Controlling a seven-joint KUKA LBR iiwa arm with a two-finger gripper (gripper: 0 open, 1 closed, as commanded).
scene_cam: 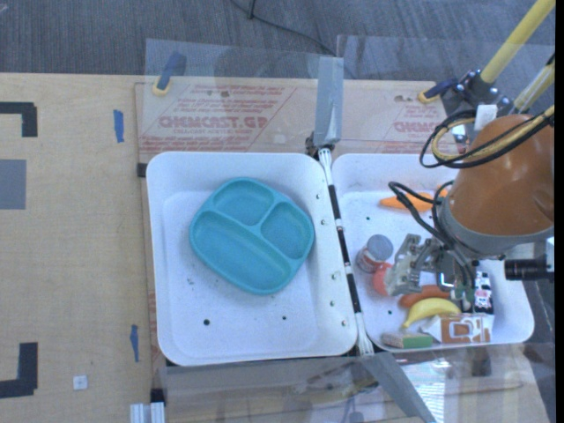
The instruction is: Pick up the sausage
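My gripper (pixel 412 267) hangs low in the right bin (pixel 511 329); whether it is parted or closed I cannot tell, and I see nothing in its grasp.

The sausage (pixel 421 297), as I judge the orange-red piece, lies just beside and below the gripper, touching the banana (pixel 432 309).

Handling, by judgement: a light toy, smooth and rounded, likely to roll or slip. Best taken across its narrow middle, clear of the banana.

Count, right bin: one sausage, one banana, one carrot (pixel 405 204), one can (pixel 377 252), one carton (pixel 464 328). Left bin (pixel 167 192): one blue plate (pixel 252 235). Bins: two.
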